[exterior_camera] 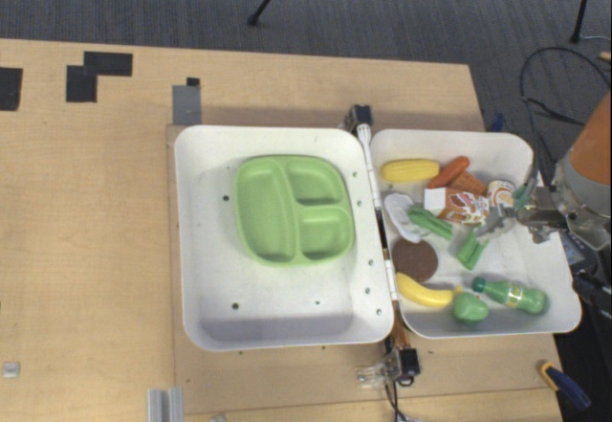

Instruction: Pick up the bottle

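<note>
Two white bins sit side by side on my bench. No brand or lettering is readable from here; the packet's print is only a red and white blur.

Nearest me in the right bin (559, 315) lies the bottle (510, 294), green, on its side against the near wall toward the right corner. Just left of it sits a round green toy (469, 308), then a yellow banana (424, 292) by the near left corner. Behind the banana lies a brown disc (415, 259). Further in, green sticks (442, 231) lie across the middle, and beyond them rests the printed packet (469, 203). At the far side lie a yellow piece (409, 170) and an orange carrot-like piece (449, 169).

The left bin (206, 248) holds a green divided plate (293, 209), three compartments, nothing in them.

The gripper (528, 212) reaches in over the right rim, above the middle of that bin and apart from the bottle. I cannot tell how its jaws stand.
</note>
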`<action>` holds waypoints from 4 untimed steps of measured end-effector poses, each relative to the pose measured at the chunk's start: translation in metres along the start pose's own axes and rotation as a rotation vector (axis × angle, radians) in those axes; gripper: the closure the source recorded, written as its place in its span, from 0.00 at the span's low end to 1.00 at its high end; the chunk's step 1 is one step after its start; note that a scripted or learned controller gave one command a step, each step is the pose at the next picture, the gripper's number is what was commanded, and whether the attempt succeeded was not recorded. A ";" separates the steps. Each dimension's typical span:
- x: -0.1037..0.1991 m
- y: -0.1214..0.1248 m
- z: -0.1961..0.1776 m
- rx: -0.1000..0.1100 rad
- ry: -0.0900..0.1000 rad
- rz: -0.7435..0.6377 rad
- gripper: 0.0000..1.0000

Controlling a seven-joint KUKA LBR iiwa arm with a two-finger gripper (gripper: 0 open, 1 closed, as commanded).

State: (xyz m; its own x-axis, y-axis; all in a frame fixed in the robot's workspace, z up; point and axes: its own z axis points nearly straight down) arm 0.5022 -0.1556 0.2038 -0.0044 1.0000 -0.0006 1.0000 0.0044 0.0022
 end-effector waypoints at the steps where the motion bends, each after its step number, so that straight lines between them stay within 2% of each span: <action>1: 0.029 -0.014 0.117 -0.001 0.002 0.399 0.00; 2: 0.079 -0.002 -0.084 -0.002 0.000 0.200 0.00; 3: 0.066 -0.016 0.048 0.003 0.001 0.292 0.00; 4: 0.072 0.036 0.114 -0.015 0.004 0.615 0.00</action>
State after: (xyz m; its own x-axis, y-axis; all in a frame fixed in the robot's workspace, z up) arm 0.5384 -0.0838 0.0900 0.5735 0.8191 0.0088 0.8190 -0.5736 0.0155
